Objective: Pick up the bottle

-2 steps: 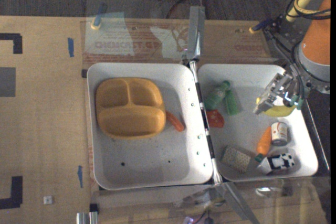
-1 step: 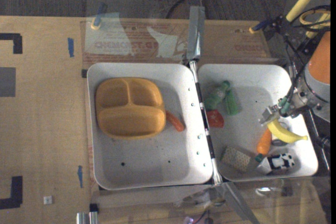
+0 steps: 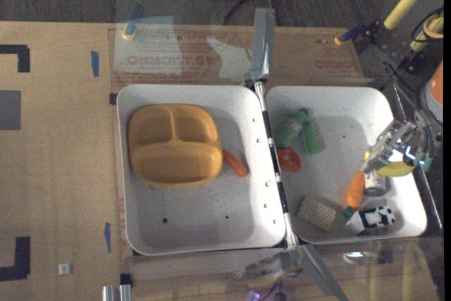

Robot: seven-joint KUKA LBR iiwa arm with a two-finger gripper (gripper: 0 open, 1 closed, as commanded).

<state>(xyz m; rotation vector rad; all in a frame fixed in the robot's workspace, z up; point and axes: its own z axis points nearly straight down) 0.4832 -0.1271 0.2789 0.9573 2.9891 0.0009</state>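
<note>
The gripper [image 3: 384,151] hangs over the right bin's [image 3: 352,99] right side, above a yellow thing [image 3: 396,168]; whether it grasps anything, I cannot tell; the green bottle [image 3: 290,127] lies near that bin's left wall, apart.

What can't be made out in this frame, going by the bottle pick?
- Gripper, camera view: finger state unreadable; blur and glare over the right bin.
- Yellow item under the gripper: partly covered, identity and contact unclear.
- Green bottle: blurred, cap and label illegible.
- Black-and-white toy: too small to identify.
- Arm: cut off by the right edge.
</note>
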